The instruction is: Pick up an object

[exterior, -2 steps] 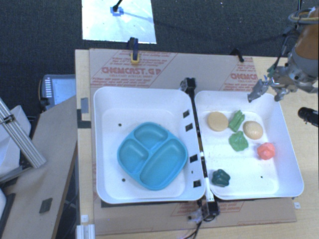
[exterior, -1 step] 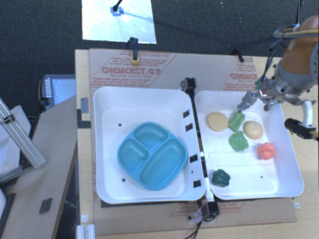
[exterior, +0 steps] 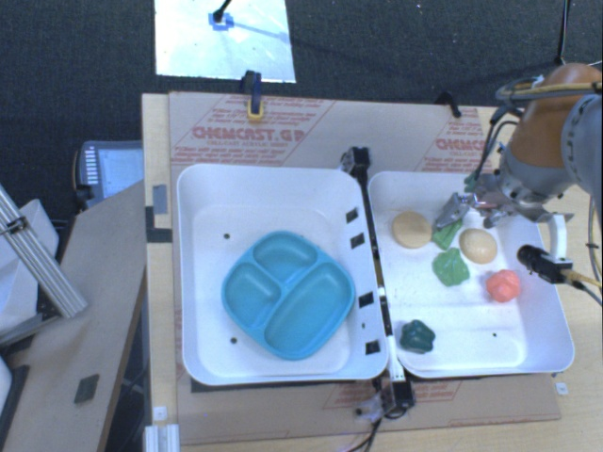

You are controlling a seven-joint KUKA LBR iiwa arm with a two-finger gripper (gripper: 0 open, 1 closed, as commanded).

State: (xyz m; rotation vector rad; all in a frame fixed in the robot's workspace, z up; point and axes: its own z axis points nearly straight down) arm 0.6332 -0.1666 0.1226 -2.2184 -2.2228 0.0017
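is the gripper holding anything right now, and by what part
Cannot be told. The gripper sits in the right bin against a light green piece, but a hold between its fingers is not clear.

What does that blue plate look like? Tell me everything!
The blue plate is light blue, looks like smooth plastic, and has rounded corners. Raised ridges split it into three sections: two smaller ones and one longer one. It lies flat, right side up and turned at a slant, on the floor of the left white bin. No food sits on it, and only the bin touches it.
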